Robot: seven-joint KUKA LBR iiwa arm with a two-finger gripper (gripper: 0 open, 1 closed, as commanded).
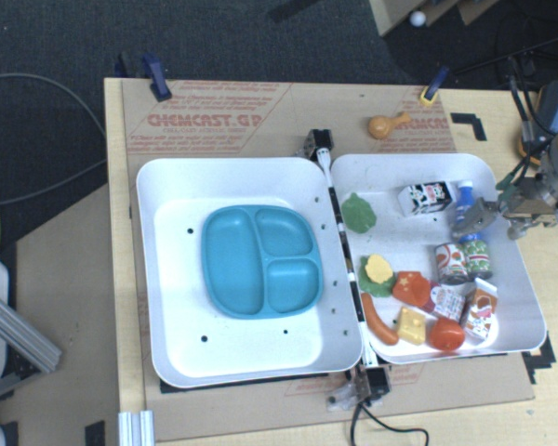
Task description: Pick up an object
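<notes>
Two shallow white plastic bins sit side by side on a cardboard-topped table [214,119]. The left bin [167,342] holds a smooth teal plate [260,260], rounded-rectangular with three compartments. The right bin [521,314] is cluttered with toy food: a green leafy piece [358,214], a yellow lump on green [378,270], an orange carrot-like stick [378,320], a yellow cheese wedge [411,325], glossy red pieces [412,288], and printed cartons and cans [463,260]. A black-and-white carton [427,196] lies near the back wall. The gripper [488,214] is at the right bin's far-right edge, just beside a blue-capped item [463,195]. Can't tell the state of the fingers, too blurred and dark. A wooden spoon-like piece [388,124] lies on the table behind the bins.
</notes>
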